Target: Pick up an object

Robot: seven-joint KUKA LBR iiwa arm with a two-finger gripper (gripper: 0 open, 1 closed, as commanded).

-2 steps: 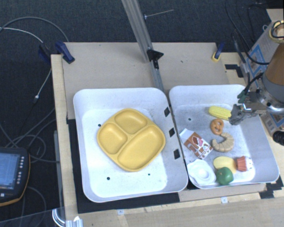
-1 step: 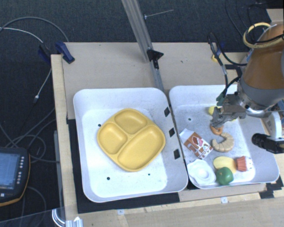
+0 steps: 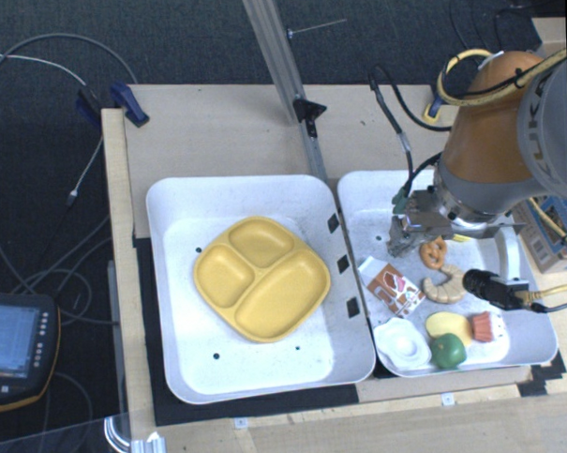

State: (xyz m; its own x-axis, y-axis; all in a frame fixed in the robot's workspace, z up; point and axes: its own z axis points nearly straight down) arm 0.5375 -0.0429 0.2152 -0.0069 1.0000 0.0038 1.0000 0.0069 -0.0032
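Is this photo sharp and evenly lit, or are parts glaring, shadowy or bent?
Camera view: soft, even light; the yellow tray shows gentle sheen, no harsh glare; the left bin reads bright white; small food items near the hand look slightly soft; the orange-banded arm casts little shadow; bench edges look mildly tilted by the slanted viewpoint.

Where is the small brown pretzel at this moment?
The small brown pretzel lies in the right white bin, just below the gripper and above the tan croissant-shaped piece.
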